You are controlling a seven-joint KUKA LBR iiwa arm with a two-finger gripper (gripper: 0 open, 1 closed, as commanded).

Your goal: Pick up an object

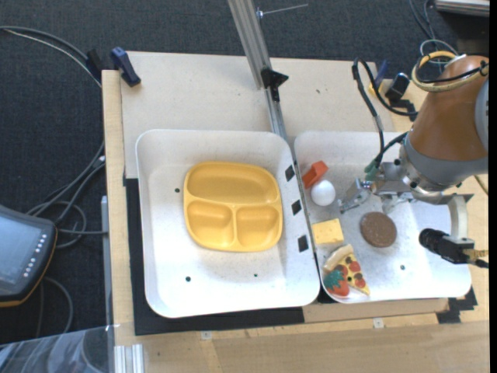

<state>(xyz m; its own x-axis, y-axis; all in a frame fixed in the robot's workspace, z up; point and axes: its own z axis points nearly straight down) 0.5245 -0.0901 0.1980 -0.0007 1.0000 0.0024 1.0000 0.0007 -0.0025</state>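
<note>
STEP: we approach, nothing lifted | PINCER (351, 201): state not discernible | TARGET: we judge the white egg (322, 192) nearest | NEXT: we descend, centre, clamp.

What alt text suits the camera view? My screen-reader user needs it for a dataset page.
A grey robot arm reaches from the right over the right bin, its gripper beside a white egg, above a cheese block, brown patty and pizza slice. The left bin holds a yellow divided tray.
</note>
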